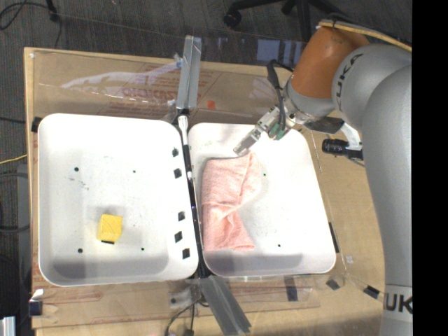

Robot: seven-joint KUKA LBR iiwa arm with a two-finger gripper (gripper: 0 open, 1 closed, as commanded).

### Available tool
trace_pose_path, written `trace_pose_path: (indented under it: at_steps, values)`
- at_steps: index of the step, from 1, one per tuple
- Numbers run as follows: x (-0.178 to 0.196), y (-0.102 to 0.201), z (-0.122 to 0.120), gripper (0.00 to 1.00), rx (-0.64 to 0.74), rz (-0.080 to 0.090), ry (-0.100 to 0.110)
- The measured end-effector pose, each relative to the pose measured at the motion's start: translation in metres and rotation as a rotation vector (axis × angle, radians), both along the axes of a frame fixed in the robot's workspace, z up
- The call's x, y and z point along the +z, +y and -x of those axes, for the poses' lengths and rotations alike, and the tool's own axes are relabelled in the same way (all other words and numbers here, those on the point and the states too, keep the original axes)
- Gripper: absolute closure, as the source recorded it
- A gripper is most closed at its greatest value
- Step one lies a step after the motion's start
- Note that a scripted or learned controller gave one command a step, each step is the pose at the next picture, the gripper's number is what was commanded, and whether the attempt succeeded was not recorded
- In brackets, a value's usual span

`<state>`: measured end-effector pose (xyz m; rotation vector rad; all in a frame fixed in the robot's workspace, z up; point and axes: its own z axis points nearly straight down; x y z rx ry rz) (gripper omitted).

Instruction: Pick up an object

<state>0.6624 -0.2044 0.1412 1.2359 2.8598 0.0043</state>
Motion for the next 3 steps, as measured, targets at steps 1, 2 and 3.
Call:
trace_pose_path:
  at_steps: [1,2,3]
  values:
    - [-0.0025,-0.0055,0.0012,0.00,0.104,0.008,-0.005]
    - [-0.0033,-0.0038,0.0002,0.00,0.034,0.002,-0.007]
    - [-0.0036,-0.0063,0.0008,0.00,0.113,0.010,-0.006]
